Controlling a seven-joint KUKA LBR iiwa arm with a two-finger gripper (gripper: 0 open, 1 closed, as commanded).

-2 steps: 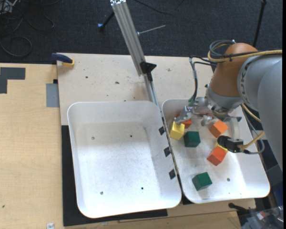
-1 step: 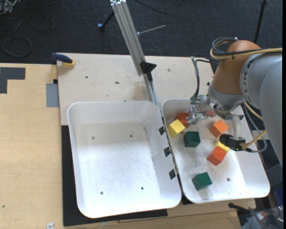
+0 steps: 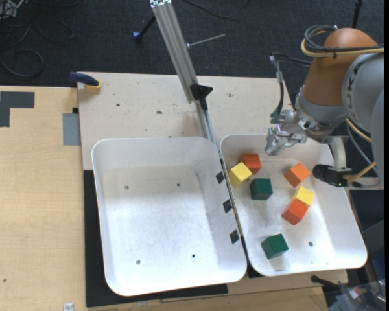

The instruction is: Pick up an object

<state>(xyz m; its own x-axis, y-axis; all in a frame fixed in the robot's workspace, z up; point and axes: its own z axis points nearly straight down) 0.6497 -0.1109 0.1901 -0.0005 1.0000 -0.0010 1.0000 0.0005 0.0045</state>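
Arm (image 3: 350, 76) cut off at right edge, upper links out of frame. Gripper (image 3: 277, 144) too small and blurred to tell finger spread. Red block (image 3: 251, 162) partly hidden behind yellow block (image 3: 240, 172). Clamp (image 3: 85, 80) at bench's far left corner too small to make out.

You see the blocks (image 3: 272, 193) all inside the right bin (image 3: 350, 251). The left bin (image 3: 117, 264) sits just beside it, touching along the inner rims. The gripper (image 3: 277, 144) hangs over the right bin's far edge, behind the blocks.
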